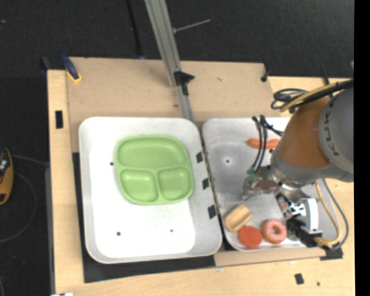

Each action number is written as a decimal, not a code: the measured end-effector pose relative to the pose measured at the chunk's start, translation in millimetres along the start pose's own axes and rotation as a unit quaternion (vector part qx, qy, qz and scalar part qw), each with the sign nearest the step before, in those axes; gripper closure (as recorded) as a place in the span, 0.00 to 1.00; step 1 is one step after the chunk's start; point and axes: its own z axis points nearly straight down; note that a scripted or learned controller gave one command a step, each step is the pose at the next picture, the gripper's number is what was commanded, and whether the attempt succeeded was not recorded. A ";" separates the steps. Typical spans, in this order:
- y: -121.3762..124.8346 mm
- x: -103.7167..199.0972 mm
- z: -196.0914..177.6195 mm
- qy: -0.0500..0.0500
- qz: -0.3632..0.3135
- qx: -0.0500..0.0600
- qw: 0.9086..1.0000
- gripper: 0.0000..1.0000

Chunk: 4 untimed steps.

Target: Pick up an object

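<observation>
While the gripper (254, 187) is hanging low inside the right bin (225, 143) (finger spread impossible to judge), a tan bread piece (237, 217), red slice (250, 236) and pink doughnut (274, 230) are lying near that bin's front wall, none gripped.

Green divided plate (154, 169), white bins (95, 184), tan bread roll (237, 217), red disc (250, 237), pink doughnut (274, 230), orange carrot (263, 143)

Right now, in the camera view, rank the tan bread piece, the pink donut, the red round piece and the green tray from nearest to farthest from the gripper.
1. Tan bread piece, just below-left of the gripper.
2. Pink donut and red round piece, lower in the right bin; too close to call.
3. Green tray, over in the left bin.
</observation>
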 end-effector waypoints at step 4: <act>20.4 33.0 -118.3 0.000 -0.005 0.001 1.000 1.00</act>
